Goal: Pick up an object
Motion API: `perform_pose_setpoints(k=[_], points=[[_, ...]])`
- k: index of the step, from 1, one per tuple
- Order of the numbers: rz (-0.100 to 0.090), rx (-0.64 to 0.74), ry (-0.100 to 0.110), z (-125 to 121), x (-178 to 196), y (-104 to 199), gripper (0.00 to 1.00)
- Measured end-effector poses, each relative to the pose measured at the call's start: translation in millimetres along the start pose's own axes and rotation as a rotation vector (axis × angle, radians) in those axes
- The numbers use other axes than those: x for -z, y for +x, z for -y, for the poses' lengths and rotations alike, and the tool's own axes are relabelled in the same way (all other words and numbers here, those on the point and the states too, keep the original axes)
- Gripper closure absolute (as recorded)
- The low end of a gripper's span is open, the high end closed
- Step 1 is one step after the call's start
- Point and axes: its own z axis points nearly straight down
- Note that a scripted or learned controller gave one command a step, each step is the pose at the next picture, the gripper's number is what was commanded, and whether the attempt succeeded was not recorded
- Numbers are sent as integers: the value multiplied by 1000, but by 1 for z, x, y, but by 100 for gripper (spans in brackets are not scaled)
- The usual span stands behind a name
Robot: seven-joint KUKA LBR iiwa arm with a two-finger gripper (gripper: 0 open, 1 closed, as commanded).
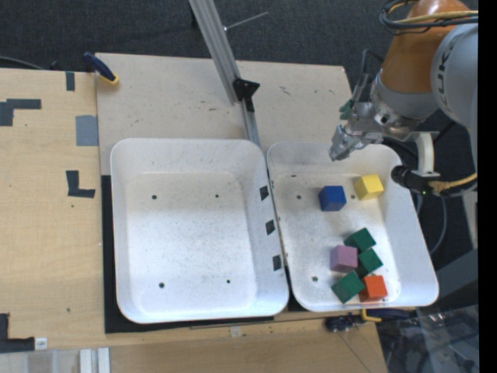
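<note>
The gripper (342, 148) is hanging over the far edge of the right bin (415, 231), holding nothing I can see, and with the yellow block (369, 186) and blue block (332, 198) sitting just below it, a descent here is risking striking the rim.

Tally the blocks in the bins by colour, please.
Green blocks: 3
Blue block: 1
Yellow block: 1
Purple block: 1
Orange block: 1
Total: 7, all in the right bin
</note>
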Motion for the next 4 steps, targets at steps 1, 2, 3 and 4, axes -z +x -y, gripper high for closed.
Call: perform_pose_setpoints(k=[1, 2, 3, 4], points=[[-1, 2, -2, 12, 10, 55, 100], [0, 0, 1, 34, 1, 106, 100], [-1, 2, 0, 54, 5, 161, 100], [1, 1, 1, 62, -8, 212, 100]])
